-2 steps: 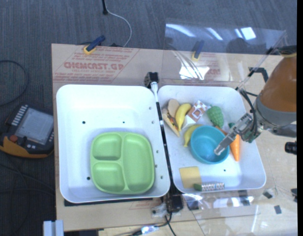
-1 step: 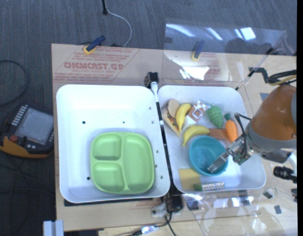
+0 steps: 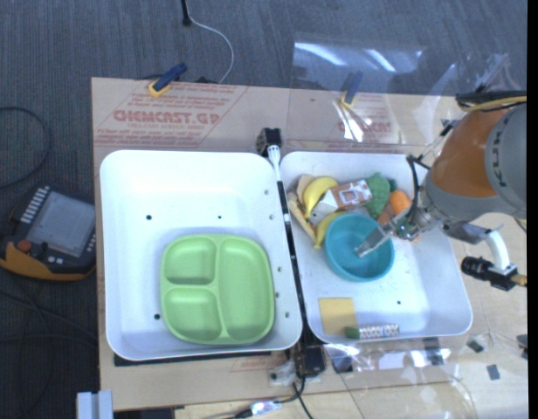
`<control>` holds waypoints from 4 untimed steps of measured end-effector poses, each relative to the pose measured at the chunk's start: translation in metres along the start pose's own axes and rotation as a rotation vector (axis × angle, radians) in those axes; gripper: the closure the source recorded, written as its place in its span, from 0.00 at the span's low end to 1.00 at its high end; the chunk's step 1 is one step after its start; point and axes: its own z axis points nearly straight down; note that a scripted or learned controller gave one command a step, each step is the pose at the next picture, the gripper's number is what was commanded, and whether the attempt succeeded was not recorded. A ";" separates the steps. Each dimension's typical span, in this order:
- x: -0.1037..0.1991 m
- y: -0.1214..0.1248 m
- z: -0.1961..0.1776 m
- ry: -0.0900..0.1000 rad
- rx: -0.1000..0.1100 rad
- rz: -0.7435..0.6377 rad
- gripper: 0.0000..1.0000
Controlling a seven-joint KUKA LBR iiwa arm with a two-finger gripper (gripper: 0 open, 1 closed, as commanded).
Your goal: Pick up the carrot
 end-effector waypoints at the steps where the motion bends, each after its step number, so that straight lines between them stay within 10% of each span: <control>1: -0.032 0.044 0.002 0.029 0.003 0.282 0.00; 2: -0.041 0.038 -0.010 0.005 0.009 0.284 1.00; 3: -0.021 0.088 -0.112 -0.001 0.006 0.256 1.00; 4: -0.023 0.008 -0.009 0.008 0.011 -0.107 1.00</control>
